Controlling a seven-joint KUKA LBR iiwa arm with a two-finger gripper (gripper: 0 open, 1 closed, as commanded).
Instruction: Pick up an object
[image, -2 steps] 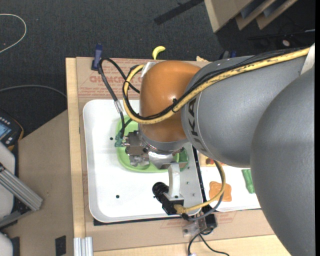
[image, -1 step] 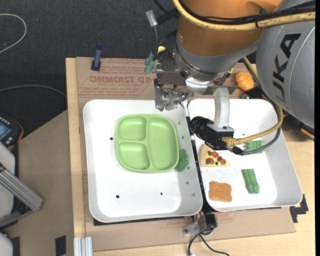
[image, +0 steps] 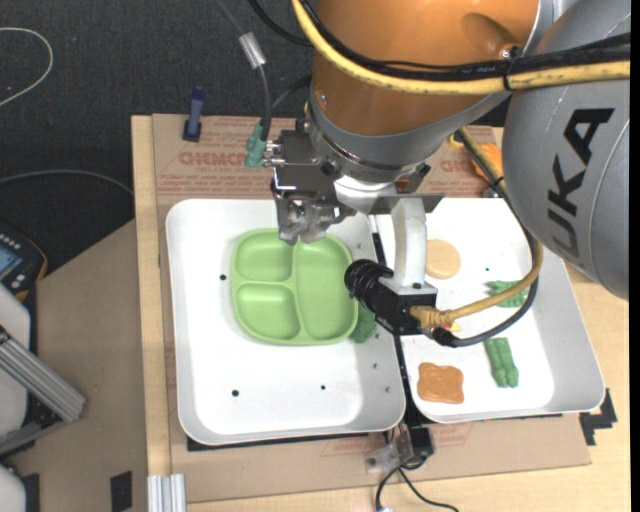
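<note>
1. Looking down on the bench, we see two shallow white bins side by side: the left bin (image: 200, 330) and the right bin (image: 560, 370), both resting on a brown cardboard sheet (image: 160, 170).
2. We note the grey arm (image: 580, 150), with its orange band (image: 400, 70), reaching in from the right and covering much of the upper frame.
3. We place the gripper (image: 305, 225) low over the far edge of a green divided plate (image: 290, 290), which lies flat in the left bin toward its right side.
4. We cannot tell whether its tips are spread or closed; they show as a dark metal cluster against the plate's rim, and we see nothing between them.
5. We count several small items in the right bin: a pale round disc (image: 442, 260) near the far side, an orange-brown flat piece (image: 440, 383) near the front edge, and a green pod-shaped piece (image: 502, 362) just right of it.
6. We also see a black cable fitting (image: 385, 290) hanging from the wrist across the divide between the bins.
7. We spot a small blue object (image: 194, 113) on the cardboard beyond the left bin.
</note>
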